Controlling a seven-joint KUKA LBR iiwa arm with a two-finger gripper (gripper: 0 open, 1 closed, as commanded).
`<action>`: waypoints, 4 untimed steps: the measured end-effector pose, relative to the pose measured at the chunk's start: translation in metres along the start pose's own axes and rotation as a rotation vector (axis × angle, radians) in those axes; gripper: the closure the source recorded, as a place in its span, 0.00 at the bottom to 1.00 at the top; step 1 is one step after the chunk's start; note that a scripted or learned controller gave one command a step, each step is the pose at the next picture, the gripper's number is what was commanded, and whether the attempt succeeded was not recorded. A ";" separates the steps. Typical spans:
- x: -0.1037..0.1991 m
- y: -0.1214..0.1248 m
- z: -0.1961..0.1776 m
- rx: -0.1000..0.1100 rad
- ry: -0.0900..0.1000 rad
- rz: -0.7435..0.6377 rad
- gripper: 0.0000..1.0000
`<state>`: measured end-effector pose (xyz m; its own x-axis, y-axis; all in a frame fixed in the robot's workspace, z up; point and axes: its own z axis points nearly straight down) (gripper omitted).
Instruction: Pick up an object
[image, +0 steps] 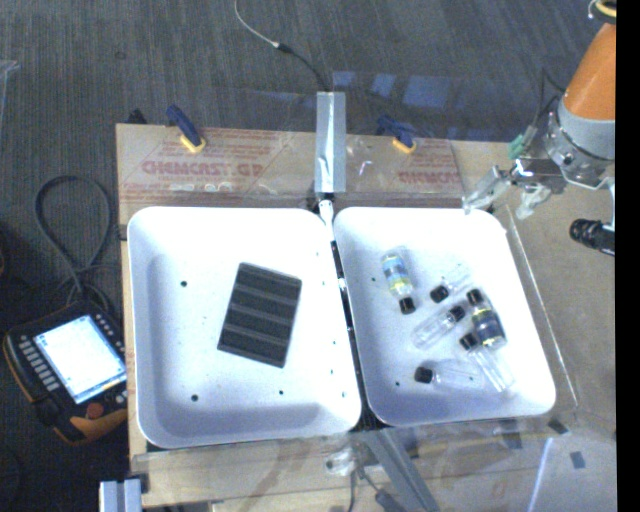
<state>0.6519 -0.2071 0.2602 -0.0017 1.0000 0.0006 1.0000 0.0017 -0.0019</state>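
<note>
Clear little bottles (455, 325) with black caps lie scattered in the right bin (520, 400), a dark ridged block (260, 314) lies in the left bin (160, 400), and the gripper (505, 190) hangs open and empty above the right bin's far corner.

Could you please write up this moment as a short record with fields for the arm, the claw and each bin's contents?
arm: grey with an orange band, entering at the upper right
claw: above the far right corner of the right bin, with nothing visible between its fingers
left bin: one dark ribbed rectangular block, lying flat near the middle
right bin: several small clear vials with dark caps, scattered and lying on their sides
beside bench: handheld control pad at the left
</note>
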 end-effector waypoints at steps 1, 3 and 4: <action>0.012 0.016 0.136 0.002 -0.003 0.012 0.00; 0.074 -0.081 0.170 -0.013 -0.004 -0.057 0.00; 0.093 -0.108 0.169 -0.019 -0.007 -0.073 0.00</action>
<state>0.5438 -0.1144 0.0911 -0.0750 0.9972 -0.0066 0.9970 0.0751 0.0164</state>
